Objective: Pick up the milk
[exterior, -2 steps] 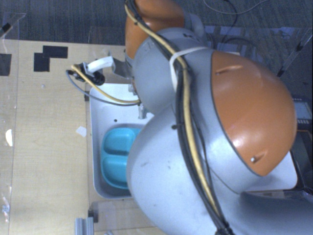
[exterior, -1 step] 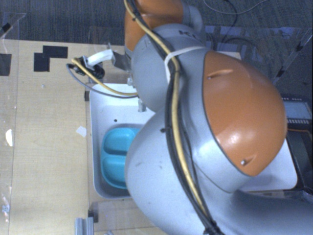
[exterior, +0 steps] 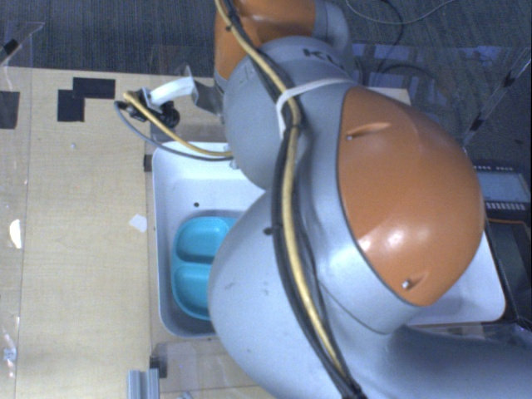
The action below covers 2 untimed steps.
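**Arm Covers the Bins**

On the left, the pale wooden bench (exterior: 75, 248) carries black tape squares (exterior: 86, 98) near its far edge. Next comes a white bin (exterior: 179, 191), with a light blue, two-lobed object (exterior: 196, 264) lying against its near wall. Whether this is the milk cannot be told. From there rightward, the grey and orange arm (exterior: 349, 223) fills the view, yellow cable (exterior: 287, 223) running along it. The gripper's state cannot be told.
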Each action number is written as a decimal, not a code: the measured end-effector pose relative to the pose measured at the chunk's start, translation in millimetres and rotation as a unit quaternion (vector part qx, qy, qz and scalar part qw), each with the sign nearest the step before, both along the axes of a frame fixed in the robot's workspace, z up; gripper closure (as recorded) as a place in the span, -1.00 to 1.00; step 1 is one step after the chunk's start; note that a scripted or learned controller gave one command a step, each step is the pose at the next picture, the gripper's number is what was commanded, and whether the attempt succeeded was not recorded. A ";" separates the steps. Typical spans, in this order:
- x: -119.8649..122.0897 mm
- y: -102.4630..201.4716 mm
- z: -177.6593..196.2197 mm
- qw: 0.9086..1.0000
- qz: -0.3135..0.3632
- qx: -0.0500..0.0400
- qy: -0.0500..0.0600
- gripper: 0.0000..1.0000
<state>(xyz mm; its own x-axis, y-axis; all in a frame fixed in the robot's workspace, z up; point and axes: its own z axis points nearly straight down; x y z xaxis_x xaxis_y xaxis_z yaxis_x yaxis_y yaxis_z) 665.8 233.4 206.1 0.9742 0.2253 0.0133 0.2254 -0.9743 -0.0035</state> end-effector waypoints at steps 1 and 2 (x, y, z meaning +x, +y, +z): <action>-17.7 2.4 -100.5 0.998 0.060 -0.003 0.005 1.00; -35.9 -85.9 44.2 0.995 0.096 -0.004 0.004 1.00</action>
